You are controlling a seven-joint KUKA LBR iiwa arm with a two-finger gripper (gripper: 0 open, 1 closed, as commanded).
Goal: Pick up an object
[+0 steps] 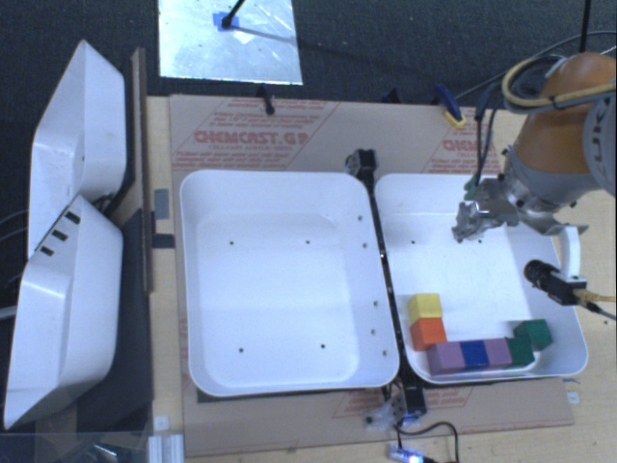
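Small blocks sit clustered in the near corner of the right white bin point(578, 350): a yellow cube point(424, 307) touching an orange cube point(428, 332), then a row of purple block point(445, 356), blue block point(473, 353), second purple block point(497, 351), and a green block point(531, 335) against the bin's near right wall. The tool point(469, 222) hangs above the far part of the same bin, well apart from the blocks, nothing seen in it; its grip state cannot be told. The grey arm with orange band point(564, 114) is cut off at the right edge. The left white bin point(280, 183) lies beside it on the surface point(251, 133).
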